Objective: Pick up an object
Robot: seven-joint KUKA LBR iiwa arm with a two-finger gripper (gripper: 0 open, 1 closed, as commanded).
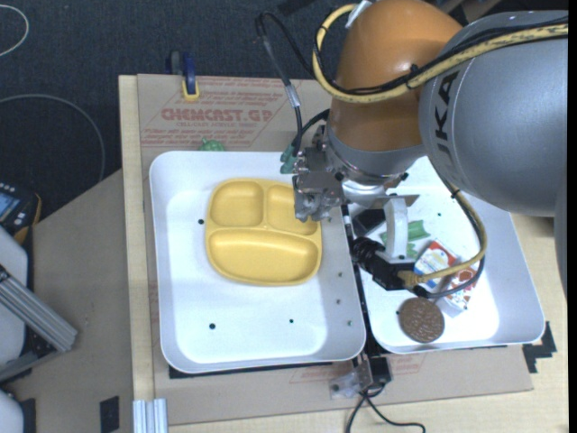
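Tray: one, yellow, left bin; claw above rim.

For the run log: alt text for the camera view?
The gripper is low over the right rim of a yellow divided tray in the left white bin. The right white bin holds a brown disc and packets.

A bulky grey arm carries a glossy orange dome above the wrist (a yellow-and-black cable loops around it). Dark lettering marks the grey shell; the metal gripper is small and dark.
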